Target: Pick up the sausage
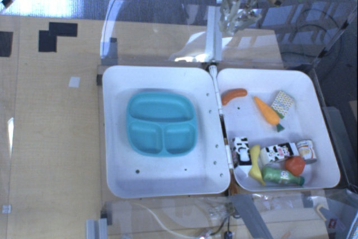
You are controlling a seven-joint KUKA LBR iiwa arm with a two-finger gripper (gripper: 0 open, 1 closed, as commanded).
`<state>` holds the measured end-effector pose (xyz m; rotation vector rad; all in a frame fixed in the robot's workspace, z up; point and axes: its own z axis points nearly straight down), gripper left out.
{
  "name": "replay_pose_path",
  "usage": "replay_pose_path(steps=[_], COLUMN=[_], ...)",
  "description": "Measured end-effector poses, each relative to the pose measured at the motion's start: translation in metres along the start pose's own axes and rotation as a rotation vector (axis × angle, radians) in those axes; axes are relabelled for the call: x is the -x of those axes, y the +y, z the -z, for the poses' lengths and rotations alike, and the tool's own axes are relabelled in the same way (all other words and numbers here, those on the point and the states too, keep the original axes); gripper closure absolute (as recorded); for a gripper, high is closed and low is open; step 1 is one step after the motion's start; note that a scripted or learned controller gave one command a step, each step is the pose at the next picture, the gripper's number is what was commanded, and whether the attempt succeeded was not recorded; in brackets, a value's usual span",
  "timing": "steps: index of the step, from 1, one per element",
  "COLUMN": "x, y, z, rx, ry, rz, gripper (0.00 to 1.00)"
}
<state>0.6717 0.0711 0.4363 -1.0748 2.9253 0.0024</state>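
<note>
**Ana:** Where was the sausage (234,95) at that moment?

**Ben:** In the right bin (313,92), up in its far left corner, just beside the wall it shares with the left bin (112,120). It lay on its side, slightly curved, apart from everything else there.

**Ana:** And the gripper (238,18)?

**Ben:** High above the far edge of the bench, well away from the sausage. It was blurred against the clutter behind it, so I could not tell whether it was apart or together. Nothing was visibly in it.

**Ana:** How did you expect the sausage to handle?

**Ben:** It looked like a small toy, so I judged it light and fairly stiff, with a smooth, rounded skin that could slip or roll out of a loose pinch. I'd have taken it across the middle, squeezing over its narrow width, not at the tapered ends. The wall close by left little room on that side.

**Ana:** What else was there, counted?

**Ben:** Two bins. One blue divided plate (162,123) in the left one. In the right: one sausage, one carrot (267,111), one patterned packet (282,103), one black-and-white carton (240,151), a second carton (278,152) lying by it, one banana (255,164), one green bottle (282,177), one tomato (295,165) and one small can (306,150). The near pile was crowded and touching, so I'd hold those names loosely.
</note>
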Motion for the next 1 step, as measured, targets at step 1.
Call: replay_pose_path(steps=[1], x=[-0.0098], y=[-0.0082], z=[-0.012], rx=[0.005], ry=[0.013], rz=[0.036], gripper=[1.0])
